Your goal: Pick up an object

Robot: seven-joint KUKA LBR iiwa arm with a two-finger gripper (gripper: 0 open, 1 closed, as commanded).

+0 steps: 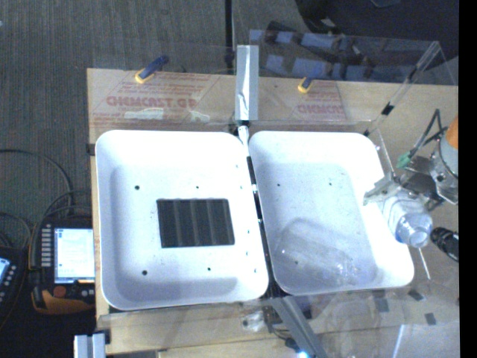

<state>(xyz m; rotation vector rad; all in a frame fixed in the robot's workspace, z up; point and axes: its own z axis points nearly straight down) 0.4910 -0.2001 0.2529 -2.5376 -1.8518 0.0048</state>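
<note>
target: clear plastic bottle [317, 253] lying in right bin [313, 144]
tool [411, 207]: at bin's right rim, grip state can't tell
approach: descend centred over bottle body; slippery, likely rolls

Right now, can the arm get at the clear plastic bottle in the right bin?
Probably yes. The clear bottle lies in the open in the right bin, nothing on it, and the gripper sits at that bin's near rim, beside it.

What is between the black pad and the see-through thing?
Between black pad and clear thing, camera view shows bare bin floor and the bins' meeting rims.
</note>
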